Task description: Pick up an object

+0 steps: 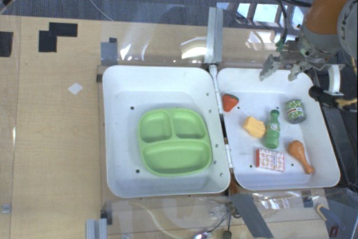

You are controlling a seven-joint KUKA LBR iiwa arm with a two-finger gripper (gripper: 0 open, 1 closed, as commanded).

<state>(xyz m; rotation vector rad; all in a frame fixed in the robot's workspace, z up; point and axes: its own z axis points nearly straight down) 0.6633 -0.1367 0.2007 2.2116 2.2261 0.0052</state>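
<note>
Small red-and-white printed carton (270, 159) lies flat near right white bin's (321, 176) front rim. Fingers (268, 69) spread apart, empty, above bin's far edge.

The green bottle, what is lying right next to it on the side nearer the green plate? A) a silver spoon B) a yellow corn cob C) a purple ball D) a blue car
B: the yellow corn cob lies just beside the green bottle in the right bin, on the side toward the green plate that sits in the left bin.
</note>
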